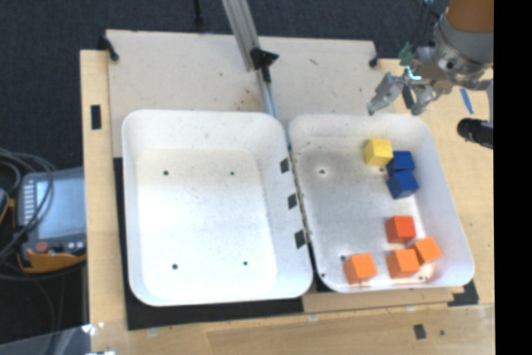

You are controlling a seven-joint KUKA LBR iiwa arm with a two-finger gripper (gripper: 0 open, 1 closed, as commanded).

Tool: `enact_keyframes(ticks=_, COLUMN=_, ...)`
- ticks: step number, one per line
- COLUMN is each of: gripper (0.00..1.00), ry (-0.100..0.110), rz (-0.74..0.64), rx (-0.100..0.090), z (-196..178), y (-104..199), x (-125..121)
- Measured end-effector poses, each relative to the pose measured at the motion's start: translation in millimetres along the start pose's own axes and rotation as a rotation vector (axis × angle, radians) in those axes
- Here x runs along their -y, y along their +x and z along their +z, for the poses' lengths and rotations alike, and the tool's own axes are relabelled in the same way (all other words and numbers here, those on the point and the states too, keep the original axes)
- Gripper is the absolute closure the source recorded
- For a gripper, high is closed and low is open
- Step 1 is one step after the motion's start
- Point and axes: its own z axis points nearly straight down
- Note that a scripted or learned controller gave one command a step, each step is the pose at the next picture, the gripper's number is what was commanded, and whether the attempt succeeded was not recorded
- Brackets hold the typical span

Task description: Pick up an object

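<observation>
Fingers [399, 96] hang spread apart with nothing between them, at the upper right of the frame just past the right bin's [332, 283] far rim, likely poised to drop in. Every candidate sits in that bin: a yellow cube [378, 151] touching two blue cubes [402, 173], and four orange cubes [399, 249] clustered lower right.

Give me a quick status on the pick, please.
Claw open, above right bin's far rim, holding nothing. Yellow block nearest. Nothing in the way.
</observation>
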Motion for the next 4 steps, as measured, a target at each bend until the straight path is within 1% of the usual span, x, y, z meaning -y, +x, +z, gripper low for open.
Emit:
enact_keyframes(ticks=1, gripper=0.00, ry=-0.004, rz=-0.001, rx=0.004, z=-3.5, y=-0.8, x=-0.4)
enact_keyframes(ticks=2, gripper=0.00, ry=0.000, rz=-0.003, rx=0.002, z=55.1, y=6.2, x=-1.2)
enact_keyframes(ticks=3, gripper=0.00, ry=0.001, rz=0.002, rx=0.002, z=117.1, y=7.8, x=4.0)
enact_keyframes(ticks=4, gripper=0.00, ry=-0.009, rz=0.003, rx=0.007, z=161.4, y=-4.4, x=-2.4)
